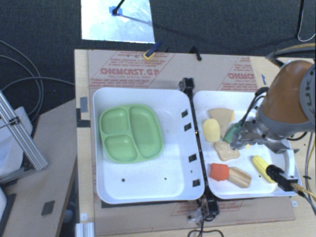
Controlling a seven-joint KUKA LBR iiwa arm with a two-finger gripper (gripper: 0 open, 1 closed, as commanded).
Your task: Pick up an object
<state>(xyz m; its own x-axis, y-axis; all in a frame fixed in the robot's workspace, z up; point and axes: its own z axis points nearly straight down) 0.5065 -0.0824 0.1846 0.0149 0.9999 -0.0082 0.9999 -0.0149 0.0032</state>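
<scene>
We see the gripper (238, 138) low over the middle of the right bin (232, 96). We cannot tell if it is spread wide or pinched tight, because the wrist hides it from above. A small green thing (231, 132) sits right at its tip, and we cannot tell if it is being held.

Just under the gripper lies a flat tan piece (227, 152). A pale yellow toy (211, 130) is just beside the green thing, and a tan wedge (220, 115) lies behind that one. Near the front wall lie a red block (219, 172) and a bread roll (239, 177), touching each other. A yellow corn cob (260, 167) lies near them, under the arm (291, 98).

The arm comes in from the right, big and orange on top.

In the left bin (143, 181) a green plate (131, 133) with three parts lies flat. Both bins rest on a brown board (128, 70).
</scene>
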